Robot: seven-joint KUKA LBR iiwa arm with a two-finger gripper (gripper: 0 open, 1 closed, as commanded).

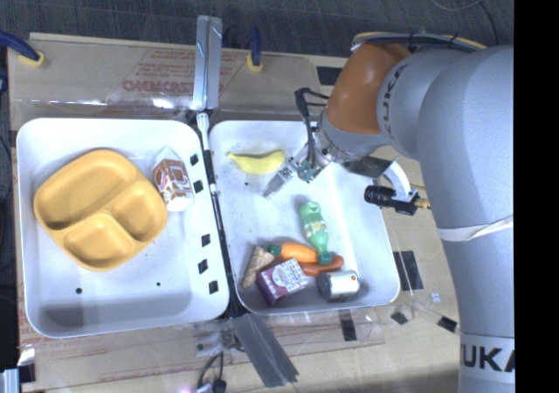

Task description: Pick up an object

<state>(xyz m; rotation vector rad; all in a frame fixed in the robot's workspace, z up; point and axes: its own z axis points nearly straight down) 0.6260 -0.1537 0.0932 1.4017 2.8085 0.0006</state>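
The tool [281, 180] hangs low in the right bin [371, 234], just beside the banana [256, 161]; I cannot tell its state. A green bottle [313, 224] lies nearby.

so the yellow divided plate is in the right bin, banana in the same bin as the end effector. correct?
Not quite. The camera view shows the yellow divided plate in the left bin, not the right. The banana does lie in the right bin, beside the end effector.

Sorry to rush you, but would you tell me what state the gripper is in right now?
Gripper: fingers open, holding nothing, over the right bin beside the banana.
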